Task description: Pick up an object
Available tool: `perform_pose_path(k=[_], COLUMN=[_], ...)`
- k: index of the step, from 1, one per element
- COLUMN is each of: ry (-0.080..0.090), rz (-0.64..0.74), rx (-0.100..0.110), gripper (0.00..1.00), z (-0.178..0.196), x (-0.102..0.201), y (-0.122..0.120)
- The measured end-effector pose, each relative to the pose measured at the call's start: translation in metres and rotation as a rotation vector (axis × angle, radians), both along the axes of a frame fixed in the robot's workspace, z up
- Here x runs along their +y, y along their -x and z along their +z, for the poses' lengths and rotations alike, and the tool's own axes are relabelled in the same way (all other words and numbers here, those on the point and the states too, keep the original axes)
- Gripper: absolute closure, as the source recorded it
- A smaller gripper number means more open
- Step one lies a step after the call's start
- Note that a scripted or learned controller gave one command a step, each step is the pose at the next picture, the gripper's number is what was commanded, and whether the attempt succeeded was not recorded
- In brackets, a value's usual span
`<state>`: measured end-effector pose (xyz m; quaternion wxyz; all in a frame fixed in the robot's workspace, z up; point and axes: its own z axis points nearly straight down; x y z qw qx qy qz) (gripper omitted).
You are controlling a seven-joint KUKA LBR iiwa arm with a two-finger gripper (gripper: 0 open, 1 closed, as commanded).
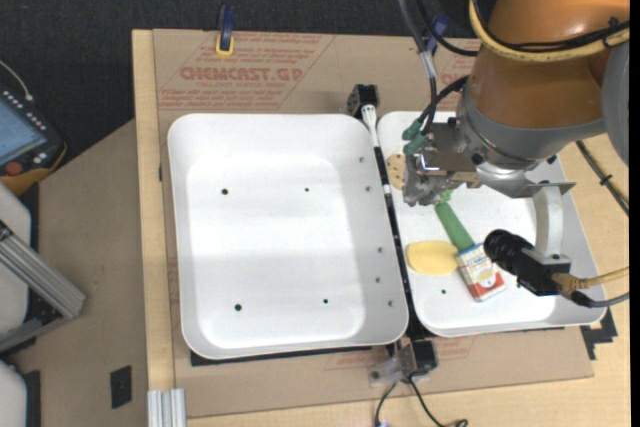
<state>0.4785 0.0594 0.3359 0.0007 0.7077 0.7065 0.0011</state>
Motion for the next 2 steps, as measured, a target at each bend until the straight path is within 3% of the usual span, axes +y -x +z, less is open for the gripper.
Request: perform_pose_path(k=[1,2], ry=[-0.004,-0.003], rz=[0.010,0.007], rx=[-0.008,-0.005], gripper=[1.00,1.00], z=[0.085,0.140], x=[0.055,0.092], y=[-0.001,-0.001])
